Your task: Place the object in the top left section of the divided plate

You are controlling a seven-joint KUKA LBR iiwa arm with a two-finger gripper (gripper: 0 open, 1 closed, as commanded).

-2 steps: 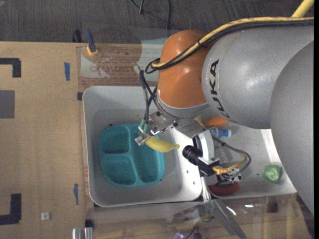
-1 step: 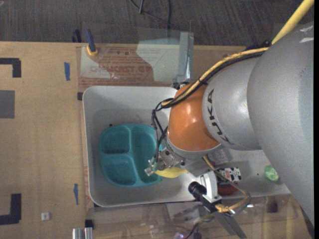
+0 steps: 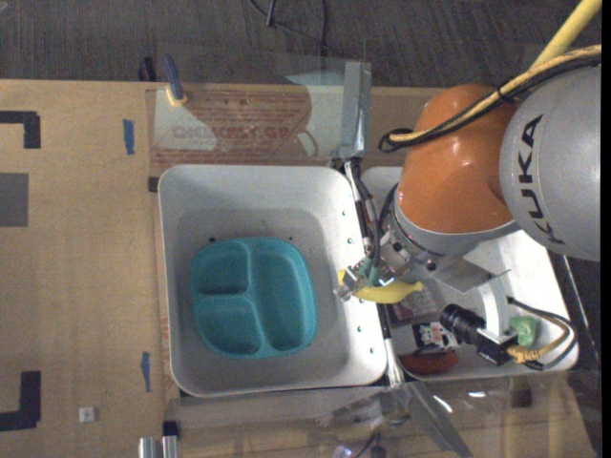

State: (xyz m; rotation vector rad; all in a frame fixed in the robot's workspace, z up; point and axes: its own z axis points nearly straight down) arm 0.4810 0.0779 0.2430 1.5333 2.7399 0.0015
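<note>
From above, the pincer [image 3: 361, 277] hangs over the divider between the two white bins, its fingers clamped on a yellow banana [image 3: 387, 293] that sticks out to its right, over the right bin [image 3: 549, 284]. Well to the pincer's left, the teal divided plate [image 3: 253, 296] lies flat in the left bin [image 3: 248, 194]. Just right and below the pincer sits a dark red object [image 3: 434, 361], with a small green thing [image 3: 523, 329] farther right.
</note>
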